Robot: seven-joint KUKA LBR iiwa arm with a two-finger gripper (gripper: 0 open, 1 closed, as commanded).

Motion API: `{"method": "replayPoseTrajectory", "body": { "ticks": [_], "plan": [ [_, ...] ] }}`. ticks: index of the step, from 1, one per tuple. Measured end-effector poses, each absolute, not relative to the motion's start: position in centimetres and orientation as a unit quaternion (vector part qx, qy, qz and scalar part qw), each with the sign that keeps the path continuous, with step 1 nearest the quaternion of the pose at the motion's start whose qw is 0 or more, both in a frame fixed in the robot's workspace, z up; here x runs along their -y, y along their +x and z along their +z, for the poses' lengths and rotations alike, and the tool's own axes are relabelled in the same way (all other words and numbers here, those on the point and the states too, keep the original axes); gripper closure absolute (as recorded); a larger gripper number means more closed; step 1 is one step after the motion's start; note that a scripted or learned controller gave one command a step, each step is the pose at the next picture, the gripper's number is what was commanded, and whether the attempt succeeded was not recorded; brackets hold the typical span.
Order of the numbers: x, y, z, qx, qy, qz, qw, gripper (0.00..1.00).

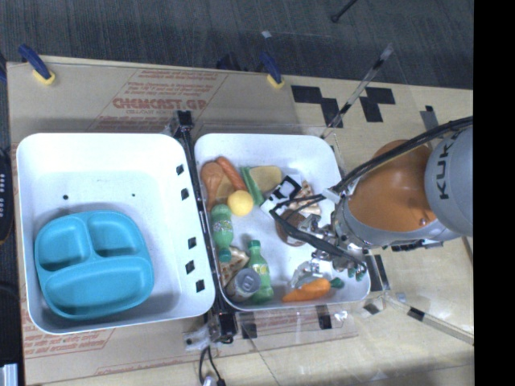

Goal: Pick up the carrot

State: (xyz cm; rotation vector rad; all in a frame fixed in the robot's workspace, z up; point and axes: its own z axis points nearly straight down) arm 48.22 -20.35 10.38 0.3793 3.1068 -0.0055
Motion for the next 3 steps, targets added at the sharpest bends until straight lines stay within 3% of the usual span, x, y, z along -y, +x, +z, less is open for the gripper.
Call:
{"method": "replayPoseTrajectory", "body": {
  "ticks": [1,2,3],
  "plan": [
    [20.3,48.5,11.5,-0.993,0.118,-0.0029,0.008,1.00],
    [20.3,48.5,11.5,-0.993,0.118,-0.0029,0.008,0.00],
    [20.9,48.1,9.4,-0.992,0.129,-0.0008,0.005,0.00]
  ]
}}
